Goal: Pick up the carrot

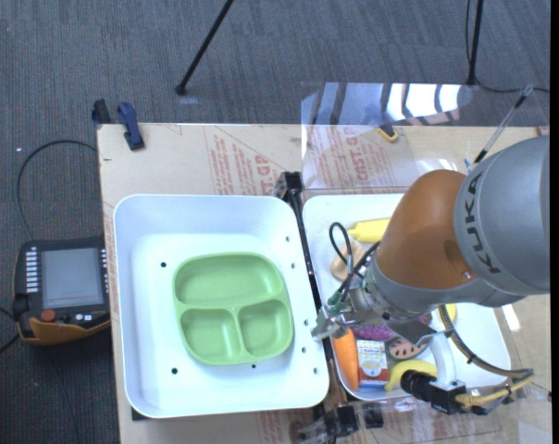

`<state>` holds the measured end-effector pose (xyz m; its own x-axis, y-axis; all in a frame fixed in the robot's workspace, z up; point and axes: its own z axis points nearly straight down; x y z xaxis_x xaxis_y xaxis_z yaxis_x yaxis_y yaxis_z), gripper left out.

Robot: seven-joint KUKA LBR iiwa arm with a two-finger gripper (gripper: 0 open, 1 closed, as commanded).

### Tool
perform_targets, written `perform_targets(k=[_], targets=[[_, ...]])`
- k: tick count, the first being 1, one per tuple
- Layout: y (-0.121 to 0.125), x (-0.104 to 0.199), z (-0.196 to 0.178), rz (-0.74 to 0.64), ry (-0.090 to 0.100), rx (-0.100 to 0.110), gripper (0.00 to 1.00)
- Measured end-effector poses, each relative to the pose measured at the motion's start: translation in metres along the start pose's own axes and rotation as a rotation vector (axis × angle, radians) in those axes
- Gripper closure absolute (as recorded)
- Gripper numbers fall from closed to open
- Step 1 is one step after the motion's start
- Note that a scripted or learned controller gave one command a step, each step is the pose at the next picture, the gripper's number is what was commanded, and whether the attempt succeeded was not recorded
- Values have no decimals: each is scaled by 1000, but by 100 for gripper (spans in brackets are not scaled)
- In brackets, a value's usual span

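You see the carrot (346,363) lying in the right bin (498,340), against its left wall near the front corner. Its long axis runs roughly front to back in the camera view, almost parallel to that wall; which end is the tip, you cannot tell, since the upper end is covered by the arm. The end effector (333,324) sits directly above that upper end, at the bottom of the grey and orange arm (465,234) that reaches in from the right, and from this angle you cannot tell how it is set or whether it touches the carrot. Just beside the carrot, on its right, lies a small packet with a purple top (371,355), and near that a yellow banana-like piece (411,372). Another yellow item (368,230) shows at the back of the same bin. In the left bin (141,248) a green three-compartment tray (233,306) rests flat. On the floor left of the tabletop (205,160) lies a teach pendant (65,288).
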<state>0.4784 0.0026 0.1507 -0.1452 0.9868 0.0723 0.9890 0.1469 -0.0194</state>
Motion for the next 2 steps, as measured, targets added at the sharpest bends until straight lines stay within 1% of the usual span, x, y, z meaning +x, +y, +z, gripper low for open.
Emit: perform_targets(k=[2], targets=[[2,4,-15,-2,3,9,100]])
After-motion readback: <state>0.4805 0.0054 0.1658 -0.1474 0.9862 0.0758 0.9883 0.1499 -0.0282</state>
